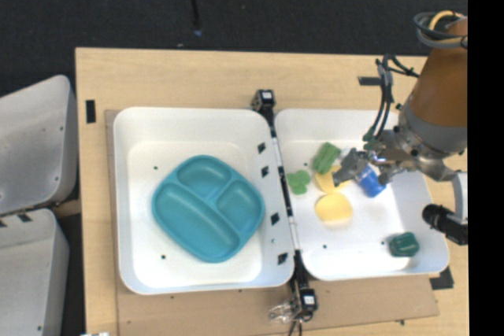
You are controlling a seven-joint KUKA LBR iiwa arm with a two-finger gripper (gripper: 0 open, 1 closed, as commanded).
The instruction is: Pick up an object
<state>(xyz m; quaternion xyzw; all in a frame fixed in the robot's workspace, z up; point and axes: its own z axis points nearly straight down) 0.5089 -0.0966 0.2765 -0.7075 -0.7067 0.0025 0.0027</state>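
In the right bin (315,264), a dark green object (404,245) sits near the front right corner, well apart from the rest. Farther in, near the middle, lies a yellow piece (334,208). Behind it cluster a small green piece (298,182) close to the divider, a second yellow piece (324,181) and a larger green block (325,157), crowding the gripper's left side. The gripper (356,171), reaching in from the right edge, hangs low among this cluster, with a blue object (371,183) just beside it. Whether its grasp is released or clenched on anything cannot be told. The left bin (130,264) carries a teal divided tray (207,206) in its middle.
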